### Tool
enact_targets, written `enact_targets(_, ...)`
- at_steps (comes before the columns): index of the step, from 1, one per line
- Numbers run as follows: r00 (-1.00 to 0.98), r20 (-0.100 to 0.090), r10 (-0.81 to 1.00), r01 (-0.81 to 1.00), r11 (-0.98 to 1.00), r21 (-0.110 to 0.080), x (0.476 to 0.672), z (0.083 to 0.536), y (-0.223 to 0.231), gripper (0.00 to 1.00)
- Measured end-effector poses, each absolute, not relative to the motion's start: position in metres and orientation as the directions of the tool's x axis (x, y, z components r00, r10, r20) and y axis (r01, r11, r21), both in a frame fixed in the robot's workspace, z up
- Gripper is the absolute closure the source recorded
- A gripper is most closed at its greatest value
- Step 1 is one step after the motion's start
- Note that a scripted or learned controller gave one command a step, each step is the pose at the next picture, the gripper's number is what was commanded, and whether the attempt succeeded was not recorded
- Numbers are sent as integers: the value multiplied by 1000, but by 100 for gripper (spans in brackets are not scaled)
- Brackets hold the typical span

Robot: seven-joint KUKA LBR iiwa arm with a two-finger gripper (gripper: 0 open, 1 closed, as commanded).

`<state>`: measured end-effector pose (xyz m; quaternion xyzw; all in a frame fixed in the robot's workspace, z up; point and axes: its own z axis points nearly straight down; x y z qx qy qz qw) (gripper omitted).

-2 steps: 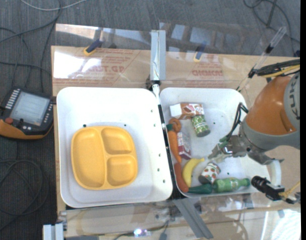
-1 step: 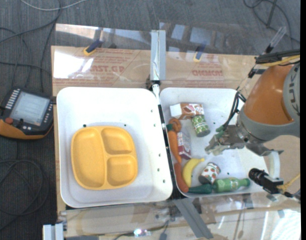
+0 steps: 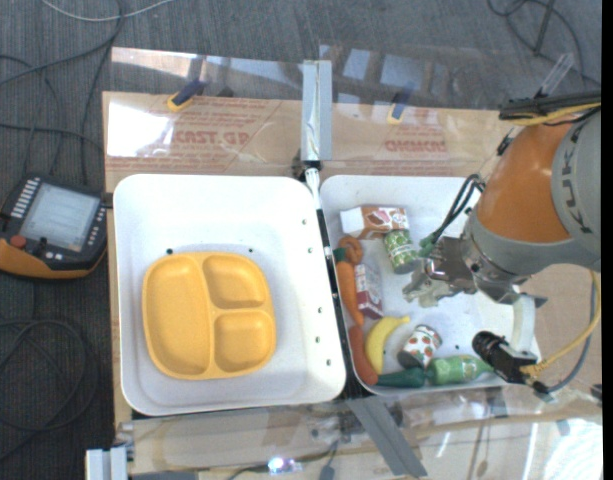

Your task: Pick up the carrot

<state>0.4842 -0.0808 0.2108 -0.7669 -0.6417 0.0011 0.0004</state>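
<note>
Camera view looks down on the desk (image 3: 136,138), and at the far left edge of the frame an orange-edged handheld controller (image 3: 48,226) lies on the dark floor, out of the work. Next comes the left bin (image 3: 136,193), which carries only a yellow divided tray (image 3: 209,314) lying flat in its middle. Right of the seam, the right bin (image 3: 456,183) holds the clutter. The carrot (image 3: 347,290) lies lengthwise along that bin's left wall, touching the wall, with a small packet just beside it. A banana (image 3: 383,336) curves below it near the bin's lower edge, with a green vegetable (image 3: 426,373) along the bottom wall. A green can (image 3: 400,249) stands toward the upper middle. The jaws (image 3: 426,280) hang over the middle of this bin, to the right of the carrot and apart from it; I cannot tell whether they are wide or narrow. The wall probably crowds any grasp on the carrot.
</note>
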Motion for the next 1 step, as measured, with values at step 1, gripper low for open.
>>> enact_targets(1, 347, -2, 938, 938, -347, -3, 484, 216, -82, 100)
